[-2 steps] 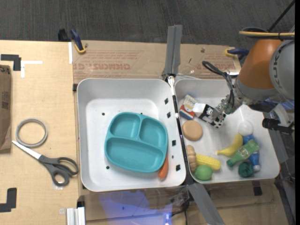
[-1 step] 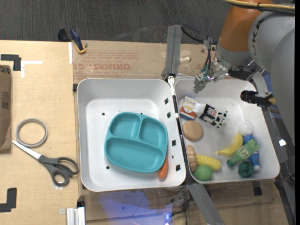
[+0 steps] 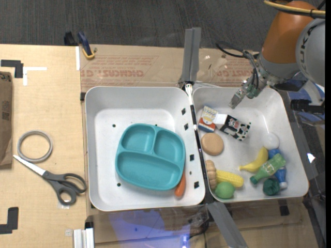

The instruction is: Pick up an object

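Note:
My gripper hangs over the back of the right bin, above bare white floor, with nothing under its tip. Just in front of it and to the left lie a small white, red and blue carton and a black-and-white box. Further forward are a tan round bun, a banana, a corn cob, a green ball, a green bottle and a white ball. The grey arm with its orange band comes in from the upper right.
The left bin holds a teal divided plate with a carrot at its front right edge. On the bench to the left lie scissors and a tape roll. A grey divider post stands behind the bins.

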`<state>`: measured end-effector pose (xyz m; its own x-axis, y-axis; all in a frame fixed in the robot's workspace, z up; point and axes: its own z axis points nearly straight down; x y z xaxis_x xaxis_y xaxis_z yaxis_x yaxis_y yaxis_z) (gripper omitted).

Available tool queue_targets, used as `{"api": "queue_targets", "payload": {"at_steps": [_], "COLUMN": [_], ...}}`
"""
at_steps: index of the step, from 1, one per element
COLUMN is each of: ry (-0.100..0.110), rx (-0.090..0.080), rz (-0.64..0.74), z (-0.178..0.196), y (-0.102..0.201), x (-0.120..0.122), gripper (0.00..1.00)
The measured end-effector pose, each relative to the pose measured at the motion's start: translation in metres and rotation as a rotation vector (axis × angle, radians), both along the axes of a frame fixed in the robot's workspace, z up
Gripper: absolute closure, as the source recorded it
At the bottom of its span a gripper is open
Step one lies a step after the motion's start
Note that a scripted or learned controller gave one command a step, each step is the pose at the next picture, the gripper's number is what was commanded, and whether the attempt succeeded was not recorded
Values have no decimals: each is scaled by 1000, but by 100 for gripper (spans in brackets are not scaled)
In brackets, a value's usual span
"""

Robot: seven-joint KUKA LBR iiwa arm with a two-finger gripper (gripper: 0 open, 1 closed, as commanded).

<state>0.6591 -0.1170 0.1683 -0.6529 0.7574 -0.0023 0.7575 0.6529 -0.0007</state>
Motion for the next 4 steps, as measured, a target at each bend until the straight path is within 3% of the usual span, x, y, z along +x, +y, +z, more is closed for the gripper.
{"api": "queue_targets", "payload": {"at_steps": [1,2,3,4], "ry": [-22,-1,0,0], "rx": [1,0,1,1], "rz": [-413,-845,-845,-766], "z": [-52,-76,-76,-76], "y": [-35,-46,-46,-61], "x": [-37,-39,-39,-101], "gripper": [100,100,0,0]}}
